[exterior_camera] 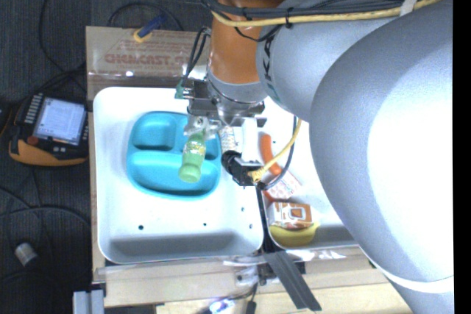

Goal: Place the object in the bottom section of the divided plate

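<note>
Gripper (200,130) is gripping a green bottle (193,157) over the blue plate (154,158) in the left bin (118,232); bottle label is unreadable.

Fixed overhead camera, slanted down, white bins (110,232) below

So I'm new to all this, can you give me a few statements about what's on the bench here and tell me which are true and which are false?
1. The blue divided plastic plate lies in the left white bin. True.
2. A small pale green plastic bottle is over the plate's right side. True.
3. The bottle lies on the floor beside the bench. False: it is over the plate, just under the claw.
4. The plate is red. False: it is blue.
5. An orange carrot-shaped toy lies in the right bin. True.
</note>
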Robot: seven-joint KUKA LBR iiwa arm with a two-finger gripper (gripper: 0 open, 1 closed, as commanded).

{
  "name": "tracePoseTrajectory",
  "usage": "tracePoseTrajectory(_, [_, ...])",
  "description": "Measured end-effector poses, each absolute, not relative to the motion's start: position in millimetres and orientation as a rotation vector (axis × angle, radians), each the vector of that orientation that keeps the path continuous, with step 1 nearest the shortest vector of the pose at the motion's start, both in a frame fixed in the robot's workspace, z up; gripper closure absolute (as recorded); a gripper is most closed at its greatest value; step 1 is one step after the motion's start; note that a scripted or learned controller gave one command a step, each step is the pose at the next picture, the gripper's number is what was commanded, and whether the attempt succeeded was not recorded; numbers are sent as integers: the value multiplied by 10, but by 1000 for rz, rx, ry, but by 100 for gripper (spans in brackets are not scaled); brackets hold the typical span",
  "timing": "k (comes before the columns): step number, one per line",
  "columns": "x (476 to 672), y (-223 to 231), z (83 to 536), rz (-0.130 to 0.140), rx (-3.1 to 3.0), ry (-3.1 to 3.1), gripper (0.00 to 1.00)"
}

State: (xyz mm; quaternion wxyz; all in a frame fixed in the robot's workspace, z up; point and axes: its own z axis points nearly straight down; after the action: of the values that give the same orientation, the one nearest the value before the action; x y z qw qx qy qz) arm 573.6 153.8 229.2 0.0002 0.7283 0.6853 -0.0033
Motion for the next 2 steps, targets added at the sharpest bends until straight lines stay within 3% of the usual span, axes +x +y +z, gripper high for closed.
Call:
tracePoseTrajectory(1, [5737,1538,2294,-10,2287,2152,0])
tracePoseTrajectory(2, [5734,1535,2371,-19,2285,2153,100])
